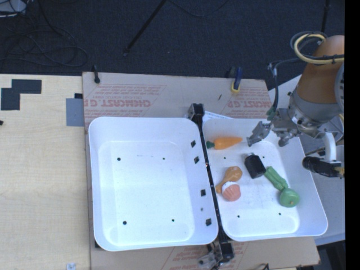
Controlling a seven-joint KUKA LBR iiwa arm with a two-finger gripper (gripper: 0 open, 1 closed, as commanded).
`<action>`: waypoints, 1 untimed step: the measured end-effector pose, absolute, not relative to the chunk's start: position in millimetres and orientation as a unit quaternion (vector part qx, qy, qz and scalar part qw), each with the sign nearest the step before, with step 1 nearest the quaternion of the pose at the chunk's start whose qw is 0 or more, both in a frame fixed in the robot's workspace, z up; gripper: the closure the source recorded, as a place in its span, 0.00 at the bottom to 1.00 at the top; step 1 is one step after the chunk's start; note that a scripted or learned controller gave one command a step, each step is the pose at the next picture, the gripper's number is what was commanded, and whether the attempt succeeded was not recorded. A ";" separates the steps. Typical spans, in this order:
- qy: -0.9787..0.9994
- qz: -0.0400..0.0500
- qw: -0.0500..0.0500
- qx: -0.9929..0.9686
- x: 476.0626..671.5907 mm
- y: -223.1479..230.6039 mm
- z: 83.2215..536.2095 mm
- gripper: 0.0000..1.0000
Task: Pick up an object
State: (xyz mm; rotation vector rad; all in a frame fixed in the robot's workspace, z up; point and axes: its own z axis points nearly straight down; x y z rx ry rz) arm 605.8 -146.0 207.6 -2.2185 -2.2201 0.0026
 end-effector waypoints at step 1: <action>-0.708 0.001 0.002 -0.707 605.8 -146.6 217.4 1.00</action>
